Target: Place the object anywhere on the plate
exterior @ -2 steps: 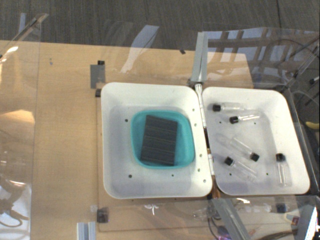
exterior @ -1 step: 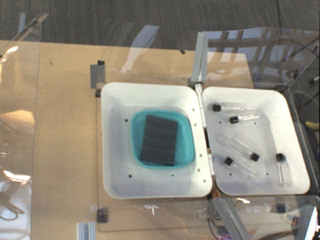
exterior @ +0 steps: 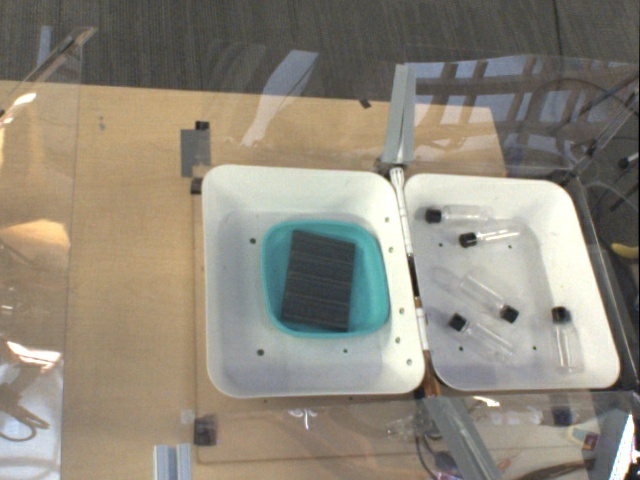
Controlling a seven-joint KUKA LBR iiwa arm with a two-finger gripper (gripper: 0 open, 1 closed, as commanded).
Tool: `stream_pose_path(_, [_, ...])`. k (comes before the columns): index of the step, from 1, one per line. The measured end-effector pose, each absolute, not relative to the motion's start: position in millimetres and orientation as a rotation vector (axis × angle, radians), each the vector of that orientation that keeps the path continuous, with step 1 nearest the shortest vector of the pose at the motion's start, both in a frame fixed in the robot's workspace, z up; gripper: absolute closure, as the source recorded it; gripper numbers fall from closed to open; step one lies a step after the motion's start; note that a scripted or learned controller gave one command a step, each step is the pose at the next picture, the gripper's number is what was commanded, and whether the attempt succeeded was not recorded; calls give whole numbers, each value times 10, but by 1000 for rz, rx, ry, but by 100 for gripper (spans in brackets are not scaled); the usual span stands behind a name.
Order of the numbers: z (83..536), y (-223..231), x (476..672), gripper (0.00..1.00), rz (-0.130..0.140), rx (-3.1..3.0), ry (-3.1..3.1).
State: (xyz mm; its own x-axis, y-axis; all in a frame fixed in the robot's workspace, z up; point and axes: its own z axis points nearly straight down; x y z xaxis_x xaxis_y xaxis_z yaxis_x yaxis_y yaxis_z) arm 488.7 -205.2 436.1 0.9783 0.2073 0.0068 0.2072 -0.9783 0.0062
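While the wooden bench (exterior: 120,318) takes up most of the view, two shallow white bins sit side by side on it, their inner edges touching along a narrow seam. A grey metal post (exterior: 400,118) runs up from the top of that seam.

Left bin (exterior: 230,358) holds a teal plate (exterior: 372,298) with rounded corners, set near the middle of the bin floor and clear of its walls. On the plate lies a dark grey block (exterior: 320,280), flat, rectangular and ridged across its top. It is turned slightly off square to the plate, its long side running from far to near, and it rests wholly within the plate's rim, with teal showing on every side.

Right bin (exterior: 590,268) holds five clear vials with black caps, scattered and lying on their sides. One vial (exterior: 455,211) is near the far left corner, and a second (exterior: 492,236) lies just below it. A third (exterior: 485,296) lies slantwise at mid-bin, a fourth (exterior: 478,332) is near it toward the front, and a fifth (exterior: 566,340) is by the right wall, well apart from the others.

A small grey bracket (exterior: 195,150) sits on the bench just beyond the left bin's far corner.
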Motion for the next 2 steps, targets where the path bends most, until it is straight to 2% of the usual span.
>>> stream_pose_path(2, [4360,-2051,4887,0,11,3119,327])
